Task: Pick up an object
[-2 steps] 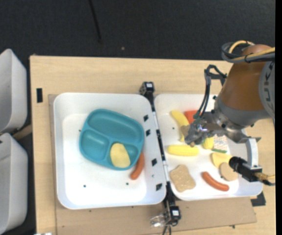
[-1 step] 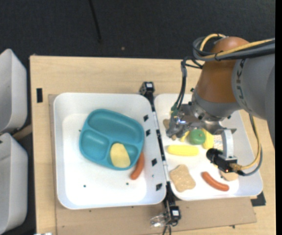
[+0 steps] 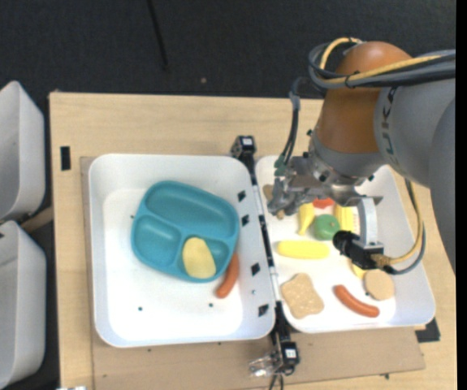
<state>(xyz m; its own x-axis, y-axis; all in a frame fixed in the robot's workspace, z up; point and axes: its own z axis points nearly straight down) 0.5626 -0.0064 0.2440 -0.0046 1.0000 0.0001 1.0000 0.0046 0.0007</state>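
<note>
We see the arm [image 3: 379,112] reaching in from the right over the right bin [image 3: 408,295], its gripper [image 3: 286,201] down at the far left part of that bin, just beside the wall shared with the left bin [image 3: 111,315]. From this angle we cannot tell how the claw stands or whether it has hold of anything. Just right of the gripper sit a small yellow piece [image 3: 305,218] and a green round item [image 3: 325,227], with a yellow banana-like piece [image 3: 302,250] lying nearer. Nearer still lie a slice of toast [image 3: 301,294], a red sausage [image 3: 356,301] and a round tan item [image 3: 378,284]. In the left bin rests a teal divided plate [image 3: 176,218] with a pale yellow oval item [image 3: 198,259] in its near compartment, and a second red sausage [image 3: 228,278] lies tilted just beside the plate's near right edge.
</note>
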